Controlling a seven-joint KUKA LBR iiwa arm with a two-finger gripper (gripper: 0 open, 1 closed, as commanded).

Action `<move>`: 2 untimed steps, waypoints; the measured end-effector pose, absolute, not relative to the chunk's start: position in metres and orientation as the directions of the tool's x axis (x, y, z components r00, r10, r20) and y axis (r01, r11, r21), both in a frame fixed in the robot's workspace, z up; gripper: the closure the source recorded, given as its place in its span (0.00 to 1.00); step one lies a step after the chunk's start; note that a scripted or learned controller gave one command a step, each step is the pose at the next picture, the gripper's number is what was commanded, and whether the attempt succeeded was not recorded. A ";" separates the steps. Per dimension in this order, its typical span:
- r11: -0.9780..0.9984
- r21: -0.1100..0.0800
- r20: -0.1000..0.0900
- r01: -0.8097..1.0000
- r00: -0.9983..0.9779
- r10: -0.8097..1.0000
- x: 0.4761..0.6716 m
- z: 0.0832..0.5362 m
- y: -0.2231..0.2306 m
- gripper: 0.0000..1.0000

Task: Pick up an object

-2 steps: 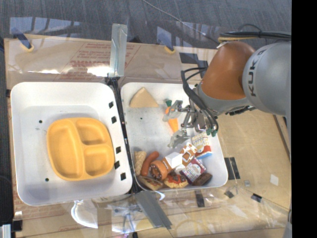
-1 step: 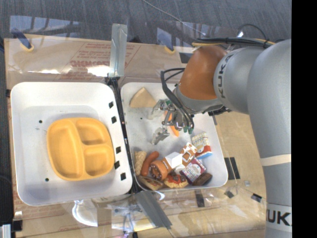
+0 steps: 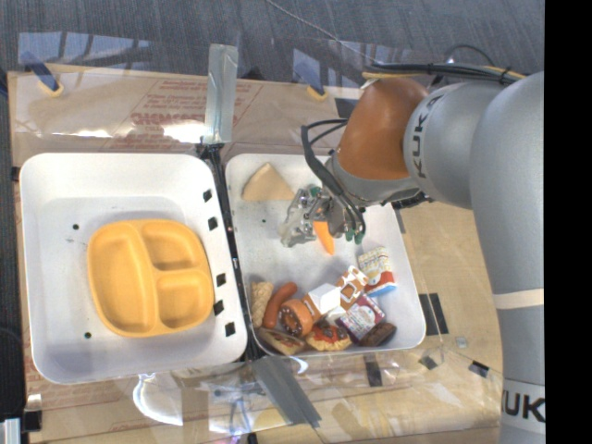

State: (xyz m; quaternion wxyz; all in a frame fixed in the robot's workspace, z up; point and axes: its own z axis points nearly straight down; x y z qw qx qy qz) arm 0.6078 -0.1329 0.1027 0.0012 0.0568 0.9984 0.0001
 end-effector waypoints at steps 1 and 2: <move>0.947 0.002 -0.009 0.322 -0.947 0.322 0.629 0.229 -0.091 1.00; 0.924 -0.003 0.011 0.382 -0.924 0.382 0.611 0.107 -0.172 1.00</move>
